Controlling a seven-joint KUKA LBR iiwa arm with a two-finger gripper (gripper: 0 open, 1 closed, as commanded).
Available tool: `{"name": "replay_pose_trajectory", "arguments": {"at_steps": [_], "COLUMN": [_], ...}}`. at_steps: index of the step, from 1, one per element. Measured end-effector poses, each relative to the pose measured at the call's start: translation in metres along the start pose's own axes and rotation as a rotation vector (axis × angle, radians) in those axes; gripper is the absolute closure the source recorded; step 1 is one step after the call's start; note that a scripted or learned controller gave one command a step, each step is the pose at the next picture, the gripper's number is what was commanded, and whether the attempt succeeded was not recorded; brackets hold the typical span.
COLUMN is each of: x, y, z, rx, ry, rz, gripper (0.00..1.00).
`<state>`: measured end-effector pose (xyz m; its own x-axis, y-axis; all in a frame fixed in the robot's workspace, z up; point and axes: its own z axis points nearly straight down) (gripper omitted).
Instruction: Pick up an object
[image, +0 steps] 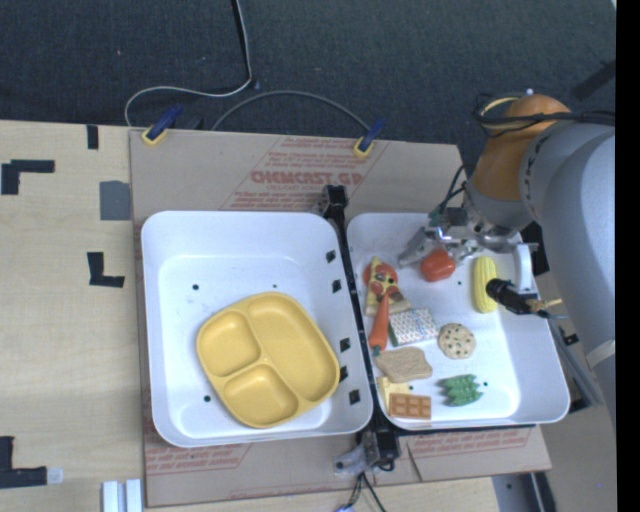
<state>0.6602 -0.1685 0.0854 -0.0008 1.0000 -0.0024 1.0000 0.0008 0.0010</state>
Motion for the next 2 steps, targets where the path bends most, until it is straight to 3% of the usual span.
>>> {"name": "replay_pose_trajectory", "arguments": {"at_steps": [1,2], "x": [0.0,0.075], "y": [0.001,0.01], "z": [-0.01,-0.054], "rx": [0.0,-0.003], "ry": [-0.001,0.005], "rz": [-0.002,-0.008], "gripper": [1.0,1.0]}}
